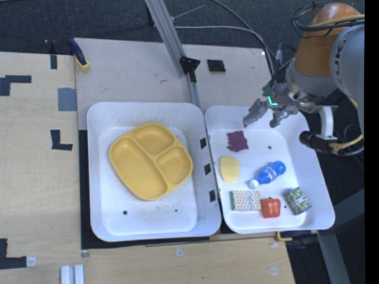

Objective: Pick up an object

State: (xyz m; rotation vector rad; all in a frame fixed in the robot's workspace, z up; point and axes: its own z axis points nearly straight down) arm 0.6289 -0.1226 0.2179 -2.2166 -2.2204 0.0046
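Closest to the lens is the front rim of the left bin (148, 234), with a yellow divided plate (151, 160) sitting in it. Moving right, the right bin (320, 218) has a purple scrap (237, 140), a yellow lemon-ish thing (230, 168), a patterned packet (246, 200), a blue bottle (269, 174), a red pepper-looking toy (270, 207) and a small green can (298, 200). The gripper (265, 116) hovers over the bin's far edge, fingers spread, nothing between them. I'd drop straight down on the bottle, fingers across its narrow width.
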